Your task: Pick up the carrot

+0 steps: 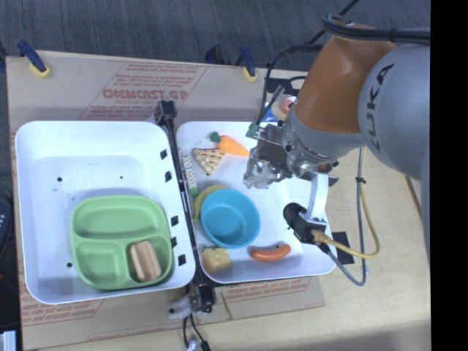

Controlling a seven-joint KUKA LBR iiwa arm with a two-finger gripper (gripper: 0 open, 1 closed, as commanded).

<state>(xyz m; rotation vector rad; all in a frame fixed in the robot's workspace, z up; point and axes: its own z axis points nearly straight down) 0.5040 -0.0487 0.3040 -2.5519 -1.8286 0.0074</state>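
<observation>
The carrot lies in the right-hand bin, near its far wall, and from the jaws it sits just up and to the left, close by but apart from them. Its long axis runs roughly crosswise in the camera's view, green top toward the left and the orange tip pointing back toward the arm. I cannot tell whether the jaws are apart or together (the bulk of the wrist hides too much of them); nothing shows between them.

Left of the jaws and just below the carrot rests a tan waffle-like wedge, touching or nearly touching the carrot's leafy end, so the approach looks tighter on that side. Nearer the camera than the jaws stands a blue bowl, with a sausage and a pale bread-like lump beyond it.

The left-hand bin carries a green divided plate with a bread roll in one compartment. Both bins sit on brown cardboard over a pale wooden worktop, and grey carpet shows behind.
</observation>
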